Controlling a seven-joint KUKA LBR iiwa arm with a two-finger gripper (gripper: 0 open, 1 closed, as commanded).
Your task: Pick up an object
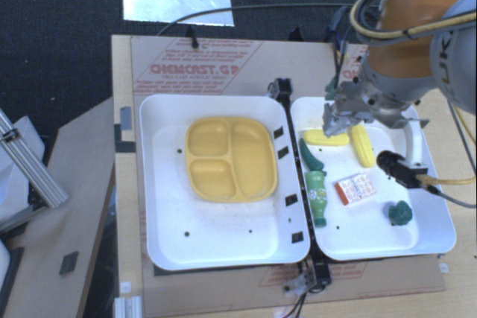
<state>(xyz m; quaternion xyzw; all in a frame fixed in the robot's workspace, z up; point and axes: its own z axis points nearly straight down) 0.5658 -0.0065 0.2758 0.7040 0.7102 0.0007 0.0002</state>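
Gripper [337,124]: you see it low over the banana [325,137] in the right bin [432,234]; finger state can't be told.
Left bin [164,234]: your yellow plate [229,159].

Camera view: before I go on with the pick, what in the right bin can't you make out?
- End effector: its fingers are masked by the arm's grey wrist, open or shut unclear.
- Flat yellow banana-shaped toy: upper part hidden under the end effector, contact unclear.
- Small red-and-white printed box: label too small to read.

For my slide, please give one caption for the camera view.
Gripper low over a banana in the right bin; yellow plate in the left.
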